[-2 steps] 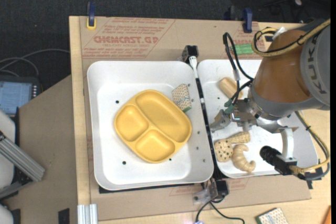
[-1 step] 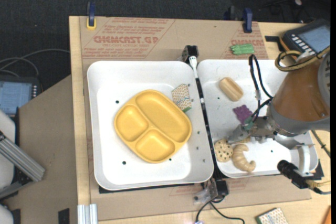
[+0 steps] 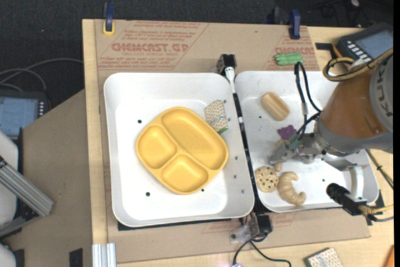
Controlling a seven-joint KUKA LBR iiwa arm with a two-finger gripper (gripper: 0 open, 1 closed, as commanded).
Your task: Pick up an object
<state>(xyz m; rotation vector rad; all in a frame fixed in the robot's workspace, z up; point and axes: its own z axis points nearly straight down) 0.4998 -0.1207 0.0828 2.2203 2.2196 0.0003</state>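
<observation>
Two shallow white bins sit side by side on the tabletop (image 3: 94,134). The left bin (image 3: 119,134) carries a yellow three-compartment plate (image 3: 181,150), and a small patterned item (image 3: 215,114), perhaps a cloth or wrapper, lies just beside the plate's upper right rim.

In the right bin (image 3: 250,87) a tan bread roll (image 3: 274,105) lies toward the far side. A chocolate chip cookie (image 3: 266,179) rests near the bin's front left corner, with a croissant (image 3: 291,188) just beside it on its right. A small purple object (image 3: 286,132) lies between the roll and the croissant; it is too small to name with confidence.

The arm (image 3: 356,109) reaches in from the right, its orange band over the right bin. The pincer (image 3: 282,154) is low in that bin, just below the purple object and above the cookie and croissant. Whether it is spread or pressed together cannot be told here, and nothing is clearly seen between its tips.

A green object (image 3: 287,59) lies on the tabletop beyond the right bin.
</observation>
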